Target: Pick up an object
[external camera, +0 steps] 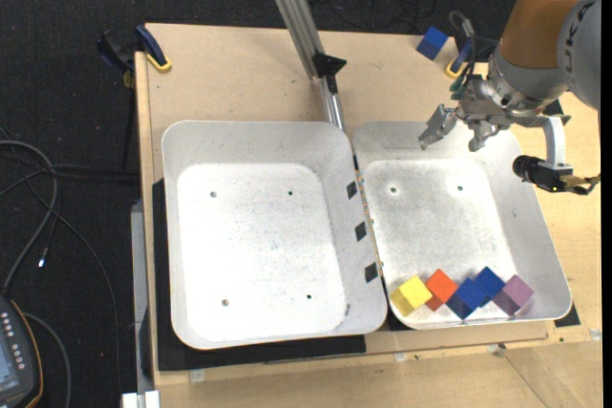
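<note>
Several small blocks lie along the near edge of the right bin [521, 205]: a yellow block [412, 294], an orange block [441, 286], a blue block [476, 291] and a purple block [514, 294]. My gripper [455, 132] hangs above the far edge of the right bin, well away from the blocks. Its fingers are spread apart with nothing between them.
The left bin [253, 229] sits beside the right one. Another blue block [433, 42] rests on the bench beyond the bins. A slanted metal pole [296, 10] rises from the gap between the bins. Clamps [143, 48] sit at the bench's far left corner.
</note>
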